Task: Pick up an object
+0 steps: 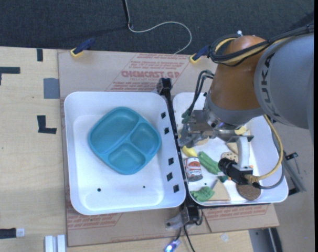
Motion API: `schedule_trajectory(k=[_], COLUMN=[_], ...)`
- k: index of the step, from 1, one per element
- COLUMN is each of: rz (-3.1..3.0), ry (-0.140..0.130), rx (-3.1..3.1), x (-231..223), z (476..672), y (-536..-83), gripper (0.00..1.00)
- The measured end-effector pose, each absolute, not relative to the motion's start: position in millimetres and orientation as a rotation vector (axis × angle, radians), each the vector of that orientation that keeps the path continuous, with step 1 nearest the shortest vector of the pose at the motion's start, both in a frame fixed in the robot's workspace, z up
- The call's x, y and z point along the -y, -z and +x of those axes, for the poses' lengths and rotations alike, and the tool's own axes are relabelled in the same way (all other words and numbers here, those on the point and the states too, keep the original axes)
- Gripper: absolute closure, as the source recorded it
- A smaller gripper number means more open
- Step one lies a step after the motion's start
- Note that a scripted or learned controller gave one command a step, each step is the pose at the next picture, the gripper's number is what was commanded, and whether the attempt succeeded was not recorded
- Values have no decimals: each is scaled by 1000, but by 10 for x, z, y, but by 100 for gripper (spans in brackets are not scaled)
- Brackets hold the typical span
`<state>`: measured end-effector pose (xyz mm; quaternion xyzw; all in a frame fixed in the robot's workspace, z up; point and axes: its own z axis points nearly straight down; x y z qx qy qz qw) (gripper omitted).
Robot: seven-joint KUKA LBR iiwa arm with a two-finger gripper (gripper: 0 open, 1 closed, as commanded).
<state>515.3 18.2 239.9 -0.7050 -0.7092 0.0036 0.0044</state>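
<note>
The grey arm with its orange band hangs over the right bin, hiding most of it. Its gripper is low at the bin's left side, just above a yellow piece. Near it lie a green object, a small can with a red label, another green item, a brown round thing and a tan board. I see nothing clearly held between the fingers.
The left bin holds a blue divided plate. A black divider with clips runs between the bins. A cable lies on the dark floor behind the cardboard sheet.
</note>
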Motion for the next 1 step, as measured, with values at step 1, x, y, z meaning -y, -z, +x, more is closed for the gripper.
schedule_trajectory(k=[1], rz=[-2222], ry=[10], rx=[2227], x=[-128], z=[4832], y=[-3432], gripper=[100])
